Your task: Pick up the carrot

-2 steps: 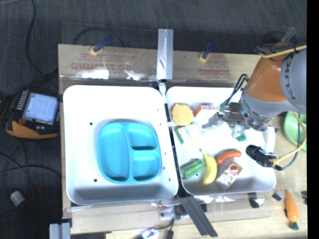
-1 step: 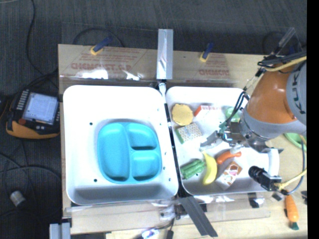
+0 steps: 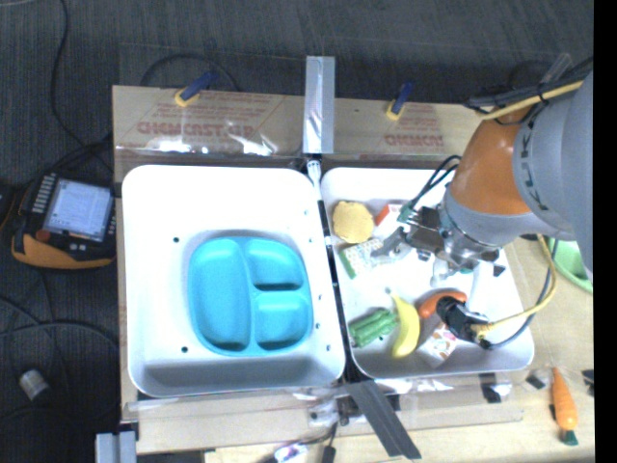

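Carrot: small orange plastic toy carrot (image 3: 445, 303), partly hidden, in the shallow white right bin (image 3: 516, 355), near its front right.
Handling: judged light, stiff and smooth; likely to slip, so grasp across the mid-body.
Gripper: grey two-finger gripper (image 3: 455, 270) just above the carrot; opening cannot be told, nothing seen held.
Neighbours: yellow toy banana (image 3: 407, 328) just beside it, crowding the left.
Surface: smooth bin floor; the wall leaves little room on the right.

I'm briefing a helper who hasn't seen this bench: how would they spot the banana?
Find the right-hand white bin, under the arm. Near its front edge lies the banana, a short curved yellow fruit. A green vegetable lies to its left and an orange item to its right; it is the only curved yellow piece.
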### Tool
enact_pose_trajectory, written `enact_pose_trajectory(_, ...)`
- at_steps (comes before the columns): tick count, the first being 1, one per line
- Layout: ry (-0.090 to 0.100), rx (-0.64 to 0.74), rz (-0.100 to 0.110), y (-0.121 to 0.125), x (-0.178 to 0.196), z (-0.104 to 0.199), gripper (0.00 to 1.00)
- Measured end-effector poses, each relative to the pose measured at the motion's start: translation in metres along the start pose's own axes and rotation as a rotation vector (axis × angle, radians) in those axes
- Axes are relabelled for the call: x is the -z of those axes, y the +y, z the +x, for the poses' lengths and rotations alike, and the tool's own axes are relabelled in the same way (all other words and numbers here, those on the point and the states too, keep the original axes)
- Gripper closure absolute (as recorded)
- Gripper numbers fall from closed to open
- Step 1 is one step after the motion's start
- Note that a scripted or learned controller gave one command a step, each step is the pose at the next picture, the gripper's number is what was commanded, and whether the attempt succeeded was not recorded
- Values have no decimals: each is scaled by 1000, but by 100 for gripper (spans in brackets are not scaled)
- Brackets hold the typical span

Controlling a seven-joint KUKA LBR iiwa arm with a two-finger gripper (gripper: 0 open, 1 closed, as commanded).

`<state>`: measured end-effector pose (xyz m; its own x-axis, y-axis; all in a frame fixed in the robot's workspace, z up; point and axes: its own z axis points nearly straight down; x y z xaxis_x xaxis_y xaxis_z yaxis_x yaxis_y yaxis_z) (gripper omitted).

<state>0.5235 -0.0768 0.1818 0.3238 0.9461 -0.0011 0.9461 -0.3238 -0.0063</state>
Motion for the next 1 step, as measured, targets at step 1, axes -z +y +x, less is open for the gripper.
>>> enact_pose_trajectory(1, -2, -291, -1, -35, 48, -27, 0)
